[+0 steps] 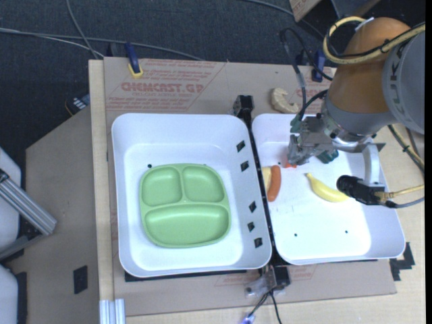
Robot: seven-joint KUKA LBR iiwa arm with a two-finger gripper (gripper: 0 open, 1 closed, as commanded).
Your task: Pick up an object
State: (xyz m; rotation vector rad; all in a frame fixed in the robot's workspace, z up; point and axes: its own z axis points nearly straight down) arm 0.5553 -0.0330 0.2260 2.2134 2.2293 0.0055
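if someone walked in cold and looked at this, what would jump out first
Probably the green divided plate lying flat in the left bin. Next, the grey arm with its orange band reaching in from the right, its gripper low over the right bin. Near it lie a yellow banana and an orange, sausage-shaped piece by the bin's left wall.

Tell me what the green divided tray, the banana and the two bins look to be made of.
Green tray: likely matte moulded plastic, with an even colour and rounded compartment edges.
Banana: probably a plastic toy, uniformly yellow and smooth, though too small to be sure.
Bins, left and right: glossy white plastic, with soft reflections and rounded corners.
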